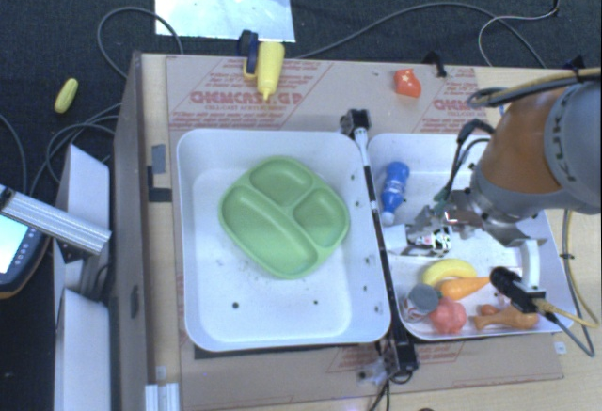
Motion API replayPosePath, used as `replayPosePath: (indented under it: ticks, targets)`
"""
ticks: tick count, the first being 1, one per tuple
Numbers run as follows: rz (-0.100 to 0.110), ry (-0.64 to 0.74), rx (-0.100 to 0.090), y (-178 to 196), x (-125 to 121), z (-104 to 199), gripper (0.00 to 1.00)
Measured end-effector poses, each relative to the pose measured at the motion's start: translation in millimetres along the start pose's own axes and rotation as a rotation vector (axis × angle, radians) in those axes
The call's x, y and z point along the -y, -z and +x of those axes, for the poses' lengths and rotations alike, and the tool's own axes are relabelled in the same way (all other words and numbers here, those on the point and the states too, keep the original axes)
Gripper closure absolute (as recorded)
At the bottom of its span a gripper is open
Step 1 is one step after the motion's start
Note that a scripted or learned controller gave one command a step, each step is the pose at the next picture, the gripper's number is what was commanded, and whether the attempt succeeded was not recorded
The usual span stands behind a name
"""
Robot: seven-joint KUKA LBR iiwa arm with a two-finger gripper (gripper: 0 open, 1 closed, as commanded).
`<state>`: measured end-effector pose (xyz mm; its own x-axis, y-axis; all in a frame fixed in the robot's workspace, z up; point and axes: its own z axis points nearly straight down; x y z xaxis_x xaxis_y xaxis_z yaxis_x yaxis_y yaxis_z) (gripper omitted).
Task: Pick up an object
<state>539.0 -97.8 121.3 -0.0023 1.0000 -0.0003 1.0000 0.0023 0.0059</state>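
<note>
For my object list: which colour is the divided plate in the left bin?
Light green; the plate shows best in the camera view.

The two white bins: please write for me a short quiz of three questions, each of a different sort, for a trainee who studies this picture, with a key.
1. True or false: the green divided plate lies in the left bin.
2. Which thing lies nearest the blue bottle in the right bin? A) banana B) carrot C) the pincer
3. Fill in: on the cardboard behind the bins lies a yellow ____.

Key: 1 true; 2 C; 3 bottle.
</note>
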Motion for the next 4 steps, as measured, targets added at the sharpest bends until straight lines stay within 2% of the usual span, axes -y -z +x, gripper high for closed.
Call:
replayPosePath:
  ticks: [1,2,3,4]
  targets:
    - [-0.017,0.0,0.0,-15.2,22.8,-0.4,0.0]
    - [-0.04,-0.002,0.009,-19.6,-58.7,-37.5,0.0]
    - [-0.035,-0.001,0.008,-20.5,-79.2,-52.1,0.0]
    - [-0.042,0.004,0.01,-6.0,-81.9,-52.6,1.0]
